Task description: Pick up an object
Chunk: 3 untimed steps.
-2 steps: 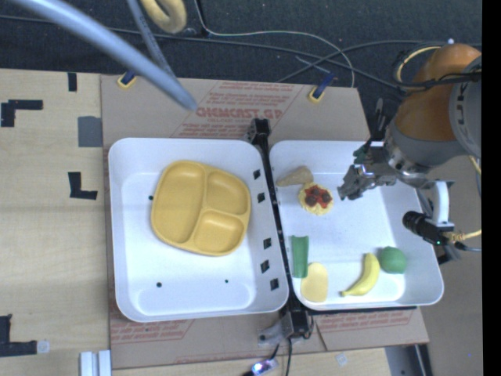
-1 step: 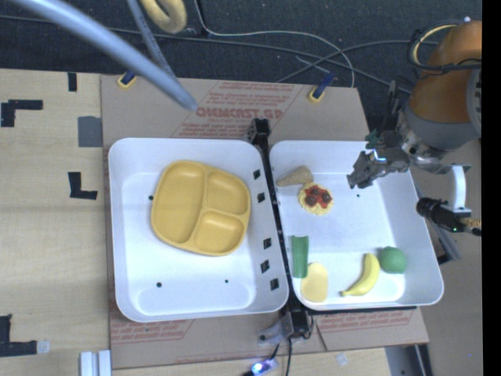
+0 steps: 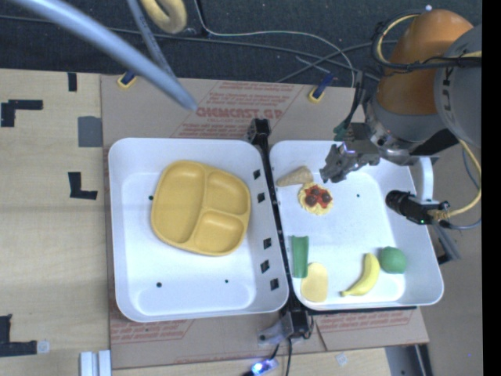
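My gripper [image 3: 332, 170] hangs over the back of the right bin [image 3: 415, 233], just right of a tan wedge-shaped piece [image 3: 293, 176] and above a small round pizza [image 3: 315, 198] with red topping. Nothing shows between its fingers. Toward the front of the same bin lie a green block [image 3: 299, 255], a pale yellow round piece [image 3: 315, 282], a banana [image 3: 362, 276] and a green ball-like item [image 3: 392, 259].
The left bin [image 3: 129, 233] holds a yellow divided plate [image 3: 200, 207]. A black divider with clips [image 3: 268, 218] runs between the bins. Cables trail over the dark surface behind the bench. Bare white floor lies in the right bin's middle.
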Motion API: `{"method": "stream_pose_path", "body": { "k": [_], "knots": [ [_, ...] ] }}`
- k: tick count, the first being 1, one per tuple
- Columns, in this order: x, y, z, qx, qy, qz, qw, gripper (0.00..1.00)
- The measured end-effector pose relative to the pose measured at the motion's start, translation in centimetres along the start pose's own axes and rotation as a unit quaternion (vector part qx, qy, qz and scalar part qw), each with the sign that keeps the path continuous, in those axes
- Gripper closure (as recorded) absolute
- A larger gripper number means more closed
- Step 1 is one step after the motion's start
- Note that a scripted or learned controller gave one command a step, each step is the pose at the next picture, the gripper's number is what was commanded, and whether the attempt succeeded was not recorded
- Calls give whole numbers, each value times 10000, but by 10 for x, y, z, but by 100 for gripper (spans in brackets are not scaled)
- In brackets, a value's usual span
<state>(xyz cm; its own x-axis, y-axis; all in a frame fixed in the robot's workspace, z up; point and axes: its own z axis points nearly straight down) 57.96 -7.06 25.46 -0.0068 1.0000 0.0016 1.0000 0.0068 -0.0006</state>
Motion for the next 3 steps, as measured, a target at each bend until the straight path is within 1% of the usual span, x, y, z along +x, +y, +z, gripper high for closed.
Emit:
{"method": "stream_pose_path", "body": {
  "k": [1,2,3],
  "knots": [
    [45,9,1,4,-10,10,10000,100],
    [98,24,22,8,-6,3,10000,100],
    [144,35,19,4,-2,4,10000,100]
  ]
}}
